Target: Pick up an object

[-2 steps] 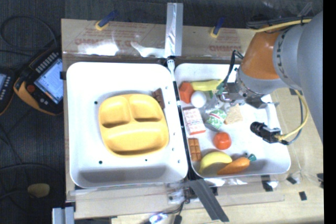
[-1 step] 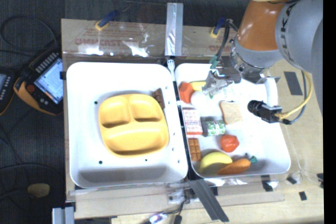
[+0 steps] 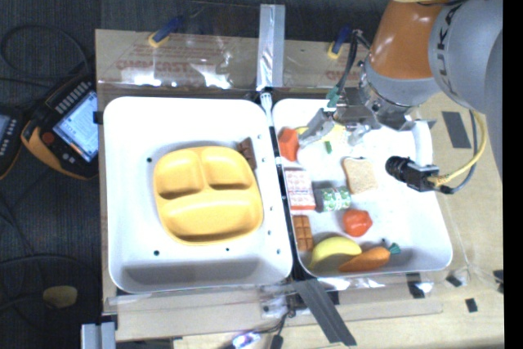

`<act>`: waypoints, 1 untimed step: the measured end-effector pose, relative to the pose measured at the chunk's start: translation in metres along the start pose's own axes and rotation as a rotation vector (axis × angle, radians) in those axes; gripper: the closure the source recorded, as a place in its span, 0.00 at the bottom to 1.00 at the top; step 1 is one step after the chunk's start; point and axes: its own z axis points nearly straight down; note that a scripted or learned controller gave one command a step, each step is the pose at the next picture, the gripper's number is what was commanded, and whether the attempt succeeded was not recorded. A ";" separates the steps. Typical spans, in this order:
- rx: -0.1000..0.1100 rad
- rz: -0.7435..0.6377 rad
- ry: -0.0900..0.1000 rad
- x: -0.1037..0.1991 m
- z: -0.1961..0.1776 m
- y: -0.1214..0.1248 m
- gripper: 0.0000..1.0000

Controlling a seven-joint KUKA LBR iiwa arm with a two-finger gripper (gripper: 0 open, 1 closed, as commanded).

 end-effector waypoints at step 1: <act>0.002 -0.030 -0.001 -0.085 0.066 -0.015 0.00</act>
